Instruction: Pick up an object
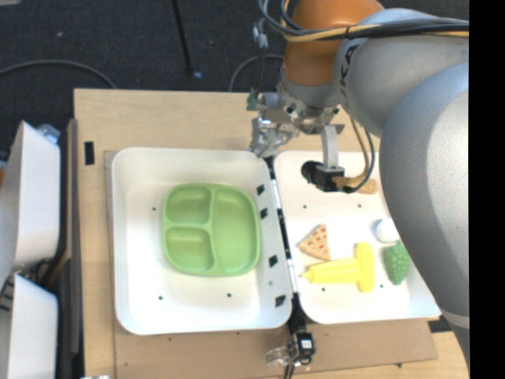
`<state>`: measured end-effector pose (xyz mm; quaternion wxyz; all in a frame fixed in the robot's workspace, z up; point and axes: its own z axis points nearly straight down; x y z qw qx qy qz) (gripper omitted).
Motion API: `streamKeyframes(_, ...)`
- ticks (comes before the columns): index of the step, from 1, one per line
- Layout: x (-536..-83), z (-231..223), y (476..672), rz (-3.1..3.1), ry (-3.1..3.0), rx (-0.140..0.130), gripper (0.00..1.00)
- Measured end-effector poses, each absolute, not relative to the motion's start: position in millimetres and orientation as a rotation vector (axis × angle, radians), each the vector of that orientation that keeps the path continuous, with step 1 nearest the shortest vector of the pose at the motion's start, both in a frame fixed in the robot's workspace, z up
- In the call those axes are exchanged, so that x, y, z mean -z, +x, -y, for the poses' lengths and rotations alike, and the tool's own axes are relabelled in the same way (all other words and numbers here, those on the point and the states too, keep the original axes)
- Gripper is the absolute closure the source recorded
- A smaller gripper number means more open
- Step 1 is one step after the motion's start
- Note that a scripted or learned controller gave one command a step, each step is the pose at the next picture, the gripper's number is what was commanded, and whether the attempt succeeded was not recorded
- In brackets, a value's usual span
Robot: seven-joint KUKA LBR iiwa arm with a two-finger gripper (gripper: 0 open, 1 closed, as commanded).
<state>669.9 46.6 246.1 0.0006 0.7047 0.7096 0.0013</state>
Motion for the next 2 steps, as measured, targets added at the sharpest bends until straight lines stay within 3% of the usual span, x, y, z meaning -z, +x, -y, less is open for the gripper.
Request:
streamKeyframes(1,-246.1,-89.5,669.7,-2.228,2.213,-0.004,1.00)
streamKeyframes(2,-245.8,-86.6,669.8,-2.224,2.217,-0.001,0.00)
